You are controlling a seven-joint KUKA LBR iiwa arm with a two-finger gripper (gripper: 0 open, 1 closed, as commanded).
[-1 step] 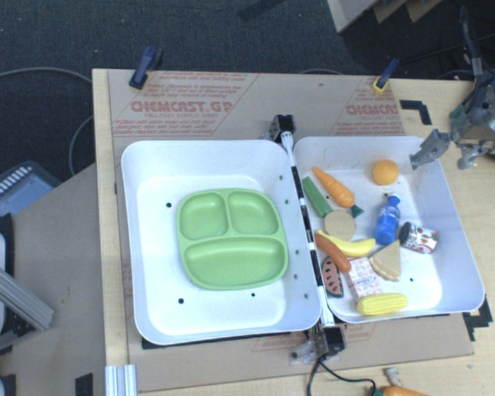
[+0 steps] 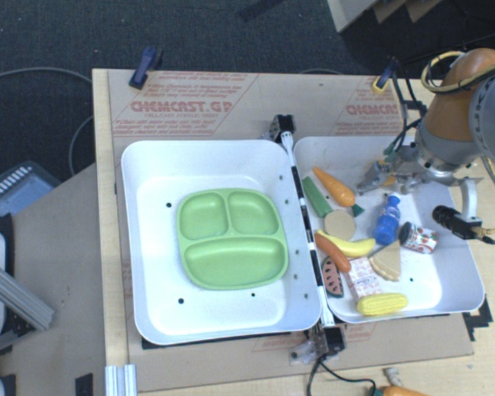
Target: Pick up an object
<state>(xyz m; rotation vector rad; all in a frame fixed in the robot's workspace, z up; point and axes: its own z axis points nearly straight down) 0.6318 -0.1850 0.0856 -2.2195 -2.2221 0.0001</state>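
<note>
- Over the right bin point(image 2: 466, 280), near its far edge, I see the arm point(image 2: 466, 110) reaching in from the right, with the gripper point(image 2: 393, 174) low over bare bin floor.
- Whether the tool is apart or together I cannot tell; the metal at its tip is too small and cluttered to read.
- I see no item lifted, so I judge the pick not yet made.
- Candidates all lie in the right bin: a carrot point(image 2: 334, 186) just left of the gripper, a green stick point(image 2: 317, 196) beside it, and a blue bottle point(image 2: 388, 219) just below the gripper.
- Further toward me lie a round tan disc point(image 2: 340, 224), a banana point(image 2: 348, 245), a small can point(image 2: 418, 238), a bread slice point(image 2: 387, 263), a watermelon slice point(image 2: 333, 277), a wrapped snack point(image 2: 364, 279) and a corn cob point(image 2: 382, 304).
- These sit close together, several touching, so I judge a clean grasp there harder than on the carrot or bottle.
- Left bin point(image 2: 140, 221) carries a green divided plate point(image 2: 232, 238), its compartments bare.
- Left to do, as I judge it: settle on one item, close on it, and raise it clear of the bin.
</note>
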